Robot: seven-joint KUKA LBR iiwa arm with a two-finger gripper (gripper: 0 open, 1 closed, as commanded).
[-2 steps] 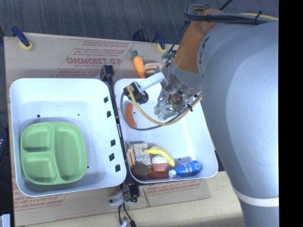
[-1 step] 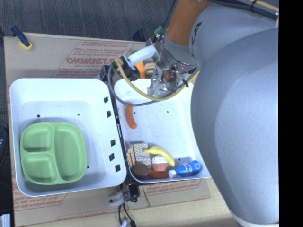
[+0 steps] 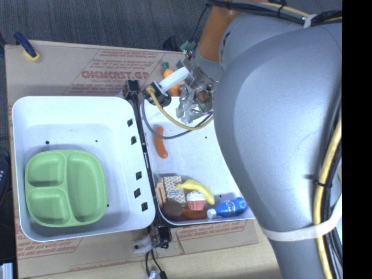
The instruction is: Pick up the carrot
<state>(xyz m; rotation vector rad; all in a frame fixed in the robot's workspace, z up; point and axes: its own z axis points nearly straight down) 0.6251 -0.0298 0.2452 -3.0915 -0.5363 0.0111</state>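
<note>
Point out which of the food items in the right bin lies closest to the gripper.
The carrot. It lies alone by the bin's left wall, just below the gripper, while the banana, cupcake and bottle crowd the near end.

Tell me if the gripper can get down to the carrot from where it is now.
Probably yes. The carrot lies by itself on bare floor of the right bin, near the wall, with the gripper above and slightly beyond it. The food pile sits apart; only the bin wall crowds one side.

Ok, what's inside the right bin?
The right bin holds the carrot by its left wall, with a banana, cupcake and bottle at its near end. The arm covers the rest.
</note>
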